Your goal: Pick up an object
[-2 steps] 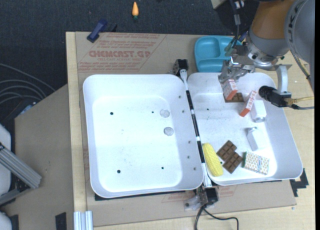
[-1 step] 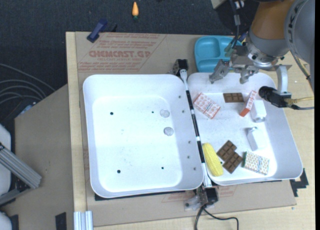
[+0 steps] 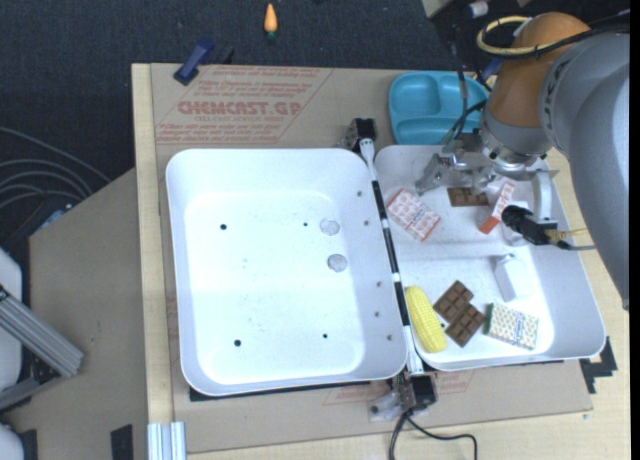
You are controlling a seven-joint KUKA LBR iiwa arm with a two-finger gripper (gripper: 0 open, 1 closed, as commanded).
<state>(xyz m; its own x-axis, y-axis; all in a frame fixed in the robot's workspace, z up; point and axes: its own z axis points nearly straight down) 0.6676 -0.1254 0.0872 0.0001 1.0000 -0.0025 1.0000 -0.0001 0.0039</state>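
Apparently poised low over the right bin (image 3: 585, 320), jaws (image 3: 470, 176) of unclear spread; brown chocolate piece (image 3: 461, 197) just below them, red-checked packet (image 3: 412, 215) further left.

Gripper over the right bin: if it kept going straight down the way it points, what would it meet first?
Probably the small brown piece lying on the right bin floor beneath the gripper; depth is hard to judge from this slanted view.

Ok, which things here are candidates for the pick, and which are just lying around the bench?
Pick candidates, in the right bin:
yellow corn
chocolate bar
checkered packet
patterned packet
grey piece
small brown block, under the gripper

Lying about:
blue tray
blue clip
orange cone
left bin
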